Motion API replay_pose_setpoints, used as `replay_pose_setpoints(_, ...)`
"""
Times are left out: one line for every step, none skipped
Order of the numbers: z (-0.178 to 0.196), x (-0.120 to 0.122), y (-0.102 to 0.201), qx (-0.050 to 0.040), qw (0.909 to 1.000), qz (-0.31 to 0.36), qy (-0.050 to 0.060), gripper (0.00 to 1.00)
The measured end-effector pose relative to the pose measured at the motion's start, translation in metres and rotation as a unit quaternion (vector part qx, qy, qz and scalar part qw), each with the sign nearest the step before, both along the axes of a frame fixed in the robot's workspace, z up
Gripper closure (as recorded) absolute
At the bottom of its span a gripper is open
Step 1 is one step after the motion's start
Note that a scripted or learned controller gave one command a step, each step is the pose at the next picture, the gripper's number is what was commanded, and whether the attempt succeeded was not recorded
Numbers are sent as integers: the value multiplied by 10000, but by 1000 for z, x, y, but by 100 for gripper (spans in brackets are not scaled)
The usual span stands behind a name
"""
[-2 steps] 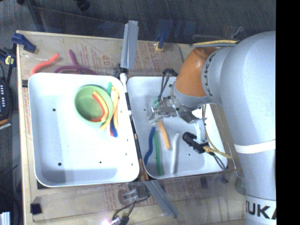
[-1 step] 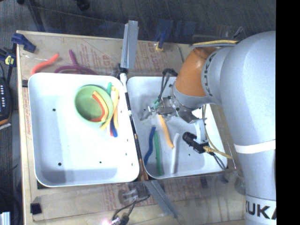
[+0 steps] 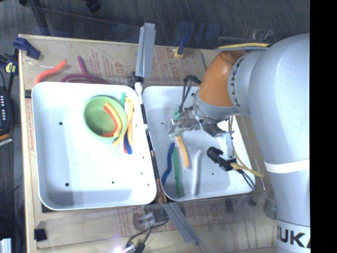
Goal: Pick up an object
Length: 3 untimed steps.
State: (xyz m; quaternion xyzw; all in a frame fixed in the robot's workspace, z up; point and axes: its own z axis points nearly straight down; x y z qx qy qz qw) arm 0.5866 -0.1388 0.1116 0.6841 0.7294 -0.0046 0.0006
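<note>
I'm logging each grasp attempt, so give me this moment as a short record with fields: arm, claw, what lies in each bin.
arm: grey with orange band, reaching over the right bin
claw: low in the right bin, above the orange stick
claw grip: cannot tell
right bin: blue stick, green stick, orange stick, white stick
left bin: green bowl, coloured sticks across it

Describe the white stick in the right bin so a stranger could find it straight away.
Look in the right-hand bin, beneath the arm's gripper. Four thin sticks lie near its front; the white stick is the rightmost, beside the green stick. It is the only pale one, nearly matching the bin floor.
</note>
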Motion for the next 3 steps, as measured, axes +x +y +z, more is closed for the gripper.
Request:
replay_pose_setpoints(0, 0, 0, -4, 10000, 6, 1, 0)
replay_pose_setpoints(-20, 19, -9, 26, 9969, 785, -46, 0)
replay_pose_setpoints(-9, 20, -9, 0, 9968, 800, -83, 100)
